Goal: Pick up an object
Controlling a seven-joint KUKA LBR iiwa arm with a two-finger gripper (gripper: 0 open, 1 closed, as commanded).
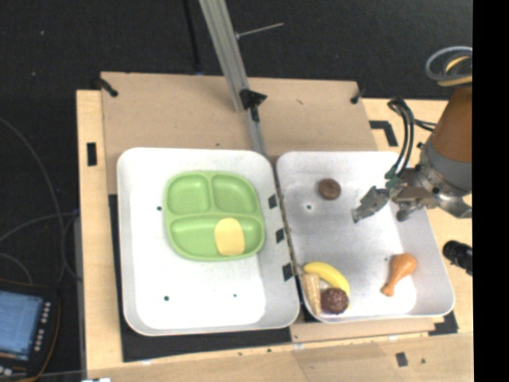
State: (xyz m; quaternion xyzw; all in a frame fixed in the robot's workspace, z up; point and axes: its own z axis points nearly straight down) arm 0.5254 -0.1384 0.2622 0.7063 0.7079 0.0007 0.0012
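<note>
The right bin holds a small brown round piece near its back and an orange drumstick at the front right. At the front left lie a yellow banana, a dark reddish ball and a tan piece. My gripper hangs over the right part of this bin, right of the brown piece and behind the drumstick. Its fingers stand open with nothing between them.
The left bin carries a green divided plate with a yellow slab in its front compartment. A metal pole rises from behind the bins. Cables run along the arm at the right.
</note>
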